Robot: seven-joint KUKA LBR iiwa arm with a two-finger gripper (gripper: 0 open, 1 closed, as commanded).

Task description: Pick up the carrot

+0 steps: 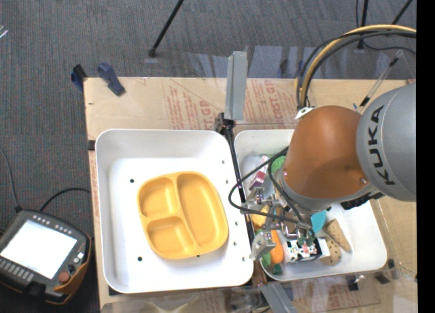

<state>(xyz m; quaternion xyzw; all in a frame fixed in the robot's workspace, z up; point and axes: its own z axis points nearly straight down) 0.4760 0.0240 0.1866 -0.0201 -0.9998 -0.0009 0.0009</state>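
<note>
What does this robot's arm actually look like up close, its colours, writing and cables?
The arm is a thick, rounded grey body with "KUKA" in black letters on its side. A glossy orange band wraps the section above the wrist. A black-and-yellow cable loops in an arch behind it, and thin dark wires trail around the metal gripper below.

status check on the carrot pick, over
Tool low over right bin, near its front-left corner. Carrot lies in the bin just below the tool, not seen gripped. Clutter packed close: patterned box, tan block.
</note>
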